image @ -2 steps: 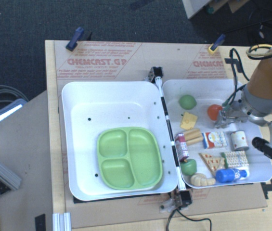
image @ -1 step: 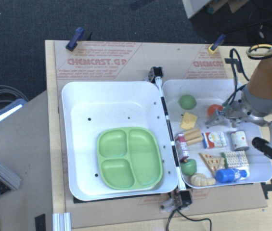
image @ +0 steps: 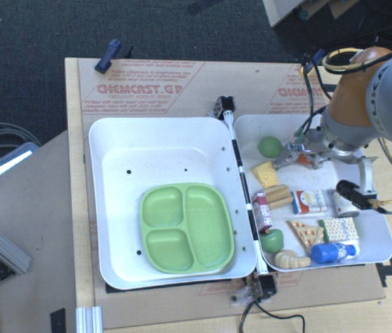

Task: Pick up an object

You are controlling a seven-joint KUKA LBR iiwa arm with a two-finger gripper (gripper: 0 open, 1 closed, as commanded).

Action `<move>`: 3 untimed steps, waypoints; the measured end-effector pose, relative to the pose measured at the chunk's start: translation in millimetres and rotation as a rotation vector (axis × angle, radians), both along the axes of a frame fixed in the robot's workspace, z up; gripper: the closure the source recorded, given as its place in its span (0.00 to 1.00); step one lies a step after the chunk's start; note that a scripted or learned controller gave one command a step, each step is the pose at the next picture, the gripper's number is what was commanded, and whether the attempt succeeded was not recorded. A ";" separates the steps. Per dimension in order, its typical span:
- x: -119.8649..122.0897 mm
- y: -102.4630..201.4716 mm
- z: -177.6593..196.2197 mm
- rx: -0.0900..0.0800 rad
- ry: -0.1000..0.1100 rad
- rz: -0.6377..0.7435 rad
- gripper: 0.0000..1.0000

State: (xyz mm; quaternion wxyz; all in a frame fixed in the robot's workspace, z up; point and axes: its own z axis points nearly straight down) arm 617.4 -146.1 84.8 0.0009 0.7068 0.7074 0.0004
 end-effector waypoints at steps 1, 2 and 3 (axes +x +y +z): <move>45.0 -22.0 1.3 0.000 0.001 0.000 0.00; 45.8 -21.6 11.9 -0.002 -0.002 0.002 1.00; 49.8 65.9 100.9 0.001 -0.001 0.001 1.00</move>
